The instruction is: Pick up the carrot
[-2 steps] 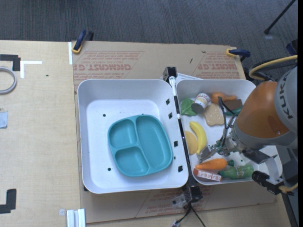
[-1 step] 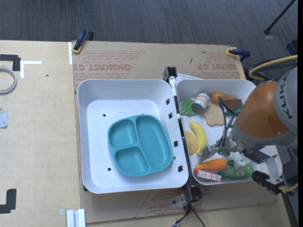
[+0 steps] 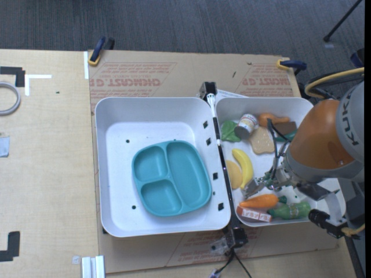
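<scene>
Two white bins sit side by side on the counter (image 3: pixel 46 213), and the right bin (image 3: pixel 301 104) is the landmark for everything that matters. In the camera view, the carrot (image 3: pixel 259 201) lies near the front edge of the right bin, on its side, thick end pointing toward the bin's right wall and tapered tip toward the divider shared with the left bin (image 3: pixel 116 120). Just in front of it, against the front wall, lie a small red-and-white packet (image 3: pixel 253 215) and a green vegetable (image 3: pixel 290 211). A banana (image 3: pixel 243 165) lies further back in the same bin, near the divider.

The carrot looks like a small plastic toy: probably light, rigid and smooth, so likely to slip or roll if pinched near the tapered tip. The thick middle, gripped across its short width, seems the safest place to take hold.

The end effector (image 3: pixel 264 182) hangs inside the right bin, just behind the carrot and very close above it, with the grey and orange arm (image 3: pixel 322 141) covering the bin's right half. Nothing is visibly held. Its metal parts are tangled and small here, so I cannot tell how wide it stands.
</scene>
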`<action>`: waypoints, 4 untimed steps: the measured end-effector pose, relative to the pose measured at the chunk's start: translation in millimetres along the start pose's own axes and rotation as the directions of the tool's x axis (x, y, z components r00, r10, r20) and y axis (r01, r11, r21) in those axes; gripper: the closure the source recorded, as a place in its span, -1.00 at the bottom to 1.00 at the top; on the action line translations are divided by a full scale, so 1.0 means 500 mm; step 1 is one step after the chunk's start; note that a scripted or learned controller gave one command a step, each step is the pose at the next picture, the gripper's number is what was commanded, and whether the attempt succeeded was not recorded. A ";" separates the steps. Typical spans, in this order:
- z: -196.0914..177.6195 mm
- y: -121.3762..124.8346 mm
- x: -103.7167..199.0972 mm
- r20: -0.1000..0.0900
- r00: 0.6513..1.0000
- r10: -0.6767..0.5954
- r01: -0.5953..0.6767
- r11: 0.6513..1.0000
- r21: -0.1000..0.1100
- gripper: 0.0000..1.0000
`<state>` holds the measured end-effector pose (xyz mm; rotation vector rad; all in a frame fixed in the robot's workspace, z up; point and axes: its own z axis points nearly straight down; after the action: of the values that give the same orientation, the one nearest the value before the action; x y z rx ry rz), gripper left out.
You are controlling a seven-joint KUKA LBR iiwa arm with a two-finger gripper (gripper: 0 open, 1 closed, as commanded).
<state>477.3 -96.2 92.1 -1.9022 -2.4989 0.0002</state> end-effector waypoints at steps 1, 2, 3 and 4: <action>0.000 -0.006 -0.024 0.001 0.942 -0.336 0.336 0.942 -0.001 -1.00; -0.020 -0.004 -0.025 0.003 0.943 -0.333 0.333 0.943 -0.003 1.00; -0.020 -0.004 -0.025 0.003 0.943 -0.333 0.333 0.943 -0.003 -1.00; -0.039 -0.002 -0.026 0.004 0.944 -0.330 0.330 0.944 -0.005 1.00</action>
<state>480.1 -108.9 111.5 -1.4603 -2.7873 -0.0038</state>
